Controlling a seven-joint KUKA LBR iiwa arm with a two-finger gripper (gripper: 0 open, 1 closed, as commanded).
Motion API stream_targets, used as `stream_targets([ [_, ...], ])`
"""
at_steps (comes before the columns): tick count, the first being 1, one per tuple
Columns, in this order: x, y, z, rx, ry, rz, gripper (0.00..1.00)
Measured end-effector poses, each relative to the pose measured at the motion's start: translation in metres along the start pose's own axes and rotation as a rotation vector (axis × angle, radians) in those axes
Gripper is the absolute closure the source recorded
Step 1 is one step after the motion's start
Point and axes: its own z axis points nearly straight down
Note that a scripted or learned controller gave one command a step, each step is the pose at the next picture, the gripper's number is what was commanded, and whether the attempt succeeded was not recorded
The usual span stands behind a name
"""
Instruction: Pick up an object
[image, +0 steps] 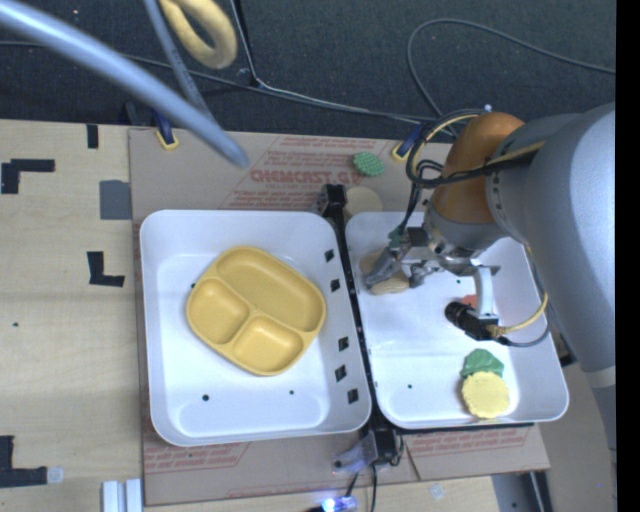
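1. Beige lump is the likeliest target: a small pale object lying in the right bin, close to its left wall and near the bin's far end.
2. It looks light and rounded, perhaps soft or foam-like, though its edges are partly hidden by the pincer, so its exact shape is hard to tell.
3. A low, rounded thing like this could roll or slide on the smooth white floor, so my guess is that it wants a grip across its widest part, low down, with fingers on opposite sides.
4. Pincer sits right over the lump, reaching down from the orange band on the arm at the right.
5. Its metal fingers appear to be down around or touching the lump, but whether they are open, closed or actually gripping it I cannot tell; the parts overlap too much.
6. Other candidates lie in the same bin: a yellow disc touching a green piece near the front right corner, well apart from the pincer.
7. Left bin carries a yellow divided tray, broad and stiff, a poor fit for a two-finger grip except at its rim.
8. A small green object lies on the desk behind the bins.
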Motion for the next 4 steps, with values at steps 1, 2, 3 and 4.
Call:
stream_targets([
  [1, -0.002, 0.002, -0.062, -0.004, 0.000, 0.002, 1.00],
  [2, 0.006, 0.008, -0.109, -0.003, 0.001, 0.001, 1.00],
  [3, 0.007, 0.008, -0.113, 0.001, 0.001, 0.002, 1.00],
  [4, 0.057, -0.010, -0.126, 0.001, 0.002, -0.003, 1.00],
])
